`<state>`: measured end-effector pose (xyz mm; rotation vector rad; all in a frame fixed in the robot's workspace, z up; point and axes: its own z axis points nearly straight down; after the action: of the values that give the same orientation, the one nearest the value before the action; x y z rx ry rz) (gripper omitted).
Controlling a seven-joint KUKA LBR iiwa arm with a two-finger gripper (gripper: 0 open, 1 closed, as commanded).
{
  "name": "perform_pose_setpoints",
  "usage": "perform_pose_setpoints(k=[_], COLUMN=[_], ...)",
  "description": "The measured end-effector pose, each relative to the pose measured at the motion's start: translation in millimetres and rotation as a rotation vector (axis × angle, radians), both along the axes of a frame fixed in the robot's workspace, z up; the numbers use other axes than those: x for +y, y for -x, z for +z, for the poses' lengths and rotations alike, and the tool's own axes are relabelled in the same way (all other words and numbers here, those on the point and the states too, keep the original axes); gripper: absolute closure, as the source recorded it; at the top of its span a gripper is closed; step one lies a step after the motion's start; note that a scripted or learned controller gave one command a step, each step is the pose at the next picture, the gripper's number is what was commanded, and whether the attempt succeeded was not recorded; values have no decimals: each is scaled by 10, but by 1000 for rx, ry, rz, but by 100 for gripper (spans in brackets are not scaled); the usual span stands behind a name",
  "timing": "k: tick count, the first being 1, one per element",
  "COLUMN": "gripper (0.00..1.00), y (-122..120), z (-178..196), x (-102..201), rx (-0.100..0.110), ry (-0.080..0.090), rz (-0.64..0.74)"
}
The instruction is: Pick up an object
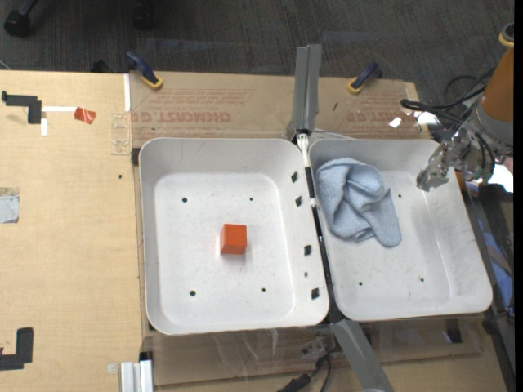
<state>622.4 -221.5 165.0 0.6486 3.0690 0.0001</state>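
Sitting on the desk (65, 219): two white bins, side by side. Holding one small orange block (234, 239) in the left bin (163, 300), near the middle of its floor, well apart from every wall. Holding one crumpled blue-grey cloth (356, 198) in the right bin (458, 292), lying against the left part of that bin, close to the wall between the two bins.

Reaching in from the right: one grey arm (498, 104) with an orange band. Hanging over the upper right part of the right bin: the pincer (433, 176), well apart from the cloth and far from the block. Too small and blurry to tell if released or clenched. Nothing showing between its tips.

Looks like an early point in the job. Nothing lifted yet: both things lying flat in their bins. Left to do, most likely: moving over one thing, going down, closing on it, lifting it up. Nearest thing to the pincer: the cloth.

Counting up: two bins, one arm, one pincer, one cloth, one block. Also clipping onto the cardboard at the back: two small clamps (144, 71), one on each side.
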Motion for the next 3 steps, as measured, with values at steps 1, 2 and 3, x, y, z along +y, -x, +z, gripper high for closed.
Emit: perform_pose_setpoints(k=[1, 2, 3], gripper=[100, 100, 100], y=[-217, -168, -210], z=[296, 87, 298], x=[126, -2, 446], rx=[-2, 0, -2], ry=[2, 1, 1], rz=[294, 531, 524])
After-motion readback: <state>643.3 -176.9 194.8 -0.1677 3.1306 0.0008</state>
